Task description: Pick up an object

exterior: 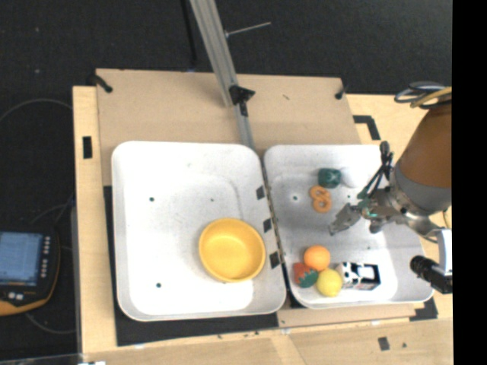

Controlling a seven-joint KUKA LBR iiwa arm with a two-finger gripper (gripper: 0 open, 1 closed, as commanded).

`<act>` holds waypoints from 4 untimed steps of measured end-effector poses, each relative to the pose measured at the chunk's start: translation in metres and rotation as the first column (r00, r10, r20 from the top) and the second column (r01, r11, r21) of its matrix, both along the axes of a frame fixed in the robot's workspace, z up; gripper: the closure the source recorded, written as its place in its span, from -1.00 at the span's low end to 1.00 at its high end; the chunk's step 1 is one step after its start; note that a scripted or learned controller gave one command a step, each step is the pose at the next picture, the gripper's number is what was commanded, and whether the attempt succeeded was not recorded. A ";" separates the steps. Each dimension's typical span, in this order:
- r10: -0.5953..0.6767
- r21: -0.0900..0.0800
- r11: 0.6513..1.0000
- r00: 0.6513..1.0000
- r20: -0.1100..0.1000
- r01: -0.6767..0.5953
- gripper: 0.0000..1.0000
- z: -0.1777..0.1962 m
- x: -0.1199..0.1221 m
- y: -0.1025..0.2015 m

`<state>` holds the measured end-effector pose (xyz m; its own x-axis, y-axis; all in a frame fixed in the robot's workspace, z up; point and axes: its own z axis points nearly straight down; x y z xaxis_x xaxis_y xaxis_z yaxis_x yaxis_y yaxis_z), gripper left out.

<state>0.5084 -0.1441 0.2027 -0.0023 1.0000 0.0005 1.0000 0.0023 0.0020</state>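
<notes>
Grey arm (426,192); orange band; dark cable; metallic claw (344,219).

Yellow bowl (232,249) in left bin (152,173) — bare floor all around.

overhead camera — slanted, both bins (190,158)

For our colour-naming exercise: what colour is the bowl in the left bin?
Yellow; the bowl shows clearly in the camera view.
</notes>
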 end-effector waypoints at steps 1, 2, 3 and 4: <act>-0.002 0.000 1.000 1.000 0.000 0.002 -1.00 0.000 0.000 0.000; -0.003 -0.001 1.000 1.000 -0.006 0.003 -1.00 -0.058 -0.001 0.008; -0.003 -0.003 1.000 1.000 -0.001 0.003 -1.00 -0.103 -0.001 0.007; -0.007 -0.001 1.000 1.000 0.004 0.007 1.00 -0.091 0.001 0.007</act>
<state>0.5091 -0.1375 0.1116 0.0050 1.0000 -0.0008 1.0000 -0.0050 0.0061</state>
